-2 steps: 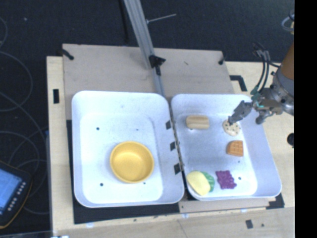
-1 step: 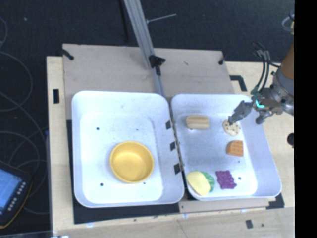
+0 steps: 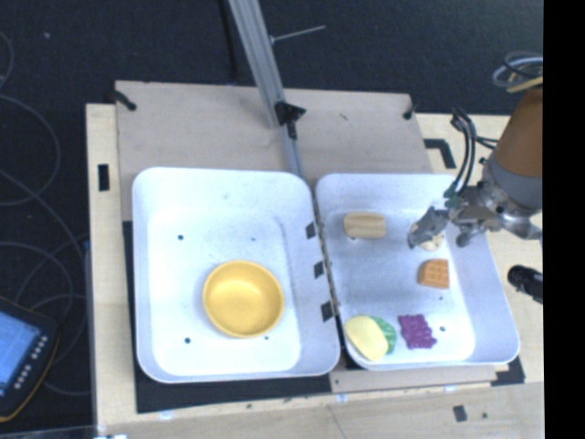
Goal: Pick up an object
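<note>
Dark floor around the table (image 3: 105, 245), loose cables at far left, a handheld screen (image 3: 18, 350) lit blue at the lower-left corner. Table was pale wood with a tan board (image 3: 210, 126) at the back and a grey metal pole (image 3: 260, 53) slanting down to the seam between the bins. Left bin (image 3: 164, 208), white, shallow, rounded corners, matte and slightly scuffed, held a yellow bowl (image 3: 242, 297), round, smooth plastic, upright. Right bin (image 3: 384, 195), same make, touching the left one. In it: a tan block (image 3: 364, 226), bread-like, rounded ends, near the back left; a yellow-and-green lump (image 3: 369, 337) at the front left corner; a purple bunch (image 3: 417, 330), knobbly like grapes, just beside it; an orange waffle-textured square (image 3: 434, 273) toward the right. Gripper (image 3: 439, 230) hung over the right bin's back right, above the orange square, a small pale piece (image 3: 431, 242) at its tips. Fingers looked spread, grasping nothing that could be made out. Grey arm with orange band came in from the right.
</note>
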`<state>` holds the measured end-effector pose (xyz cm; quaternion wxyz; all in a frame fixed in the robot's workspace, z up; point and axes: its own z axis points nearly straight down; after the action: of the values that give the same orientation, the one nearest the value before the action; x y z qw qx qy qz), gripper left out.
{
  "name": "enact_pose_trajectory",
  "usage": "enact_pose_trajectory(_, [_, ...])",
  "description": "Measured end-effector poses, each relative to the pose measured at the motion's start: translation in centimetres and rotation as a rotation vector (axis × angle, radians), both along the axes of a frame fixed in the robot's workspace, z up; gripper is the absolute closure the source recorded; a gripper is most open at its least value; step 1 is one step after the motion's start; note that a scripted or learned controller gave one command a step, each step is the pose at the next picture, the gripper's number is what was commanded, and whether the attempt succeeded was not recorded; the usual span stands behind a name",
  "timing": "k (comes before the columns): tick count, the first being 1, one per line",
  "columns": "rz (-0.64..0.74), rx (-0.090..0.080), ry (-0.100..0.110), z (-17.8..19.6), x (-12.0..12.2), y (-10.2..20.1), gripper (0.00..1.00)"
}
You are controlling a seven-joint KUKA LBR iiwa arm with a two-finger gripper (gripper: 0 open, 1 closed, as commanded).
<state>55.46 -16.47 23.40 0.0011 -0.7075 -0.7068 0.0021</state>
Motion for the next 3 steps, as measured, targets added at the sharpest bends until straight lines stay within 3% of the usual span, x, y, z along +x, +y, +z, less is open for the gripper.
enact_pose_trajectory(2, [0.000,-0.003,-0.009,-11.8,0.8,-1.1,0.00])
enact_pose_trajectory(3, [-0.007,-0.002,-0.014,-10.4,0.9,-1.2,1.00])
